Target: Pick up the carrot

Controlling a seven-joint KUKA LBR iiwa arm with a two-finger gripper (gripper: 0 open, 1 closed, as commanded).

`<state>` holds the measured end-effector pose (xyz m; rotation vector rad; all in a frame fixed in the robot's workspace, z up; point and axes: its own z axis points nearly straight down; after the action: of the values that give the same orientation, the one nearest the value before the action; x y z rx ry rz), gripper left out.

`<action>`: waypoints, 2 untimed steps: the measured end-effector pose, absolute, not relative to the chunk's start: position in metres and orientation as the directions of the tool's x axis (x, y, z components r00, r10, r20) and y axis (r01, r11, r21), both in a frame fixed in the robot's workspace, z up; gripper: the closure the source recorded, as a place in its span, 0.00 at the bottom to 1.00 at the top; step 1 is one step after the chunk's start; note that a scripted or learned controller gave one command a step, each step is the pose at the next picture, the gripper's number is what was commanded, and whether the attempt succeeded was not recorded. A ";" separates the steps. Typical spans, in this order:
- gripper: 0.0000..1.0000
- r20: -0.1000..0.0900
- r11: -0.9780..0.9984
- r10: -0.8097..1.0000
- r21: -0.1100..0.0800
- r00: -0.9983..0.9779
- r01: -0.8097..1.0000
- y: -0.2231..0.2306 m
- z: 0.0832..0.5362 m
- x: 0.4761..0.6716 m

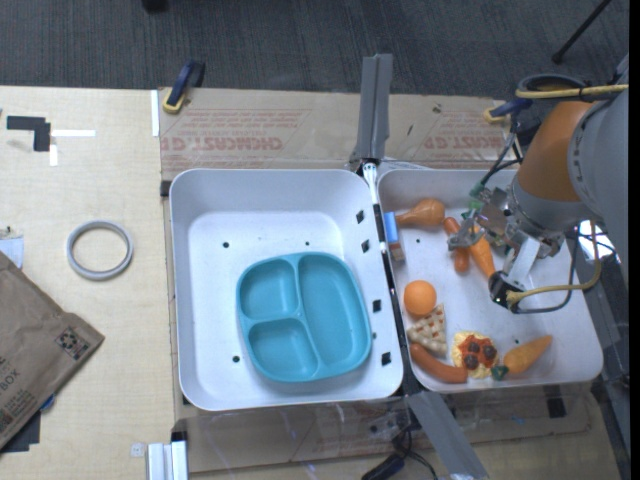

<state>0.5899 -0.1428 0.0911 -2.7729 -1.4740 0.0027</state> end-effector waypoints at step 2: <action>1.00 -0.003 -0.650 0.760 -0.002 0.650 0.760 -0.114 0.174 0.596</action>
<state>0.5959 -0.1136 0.1736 -2.8523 -1.3145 0.0058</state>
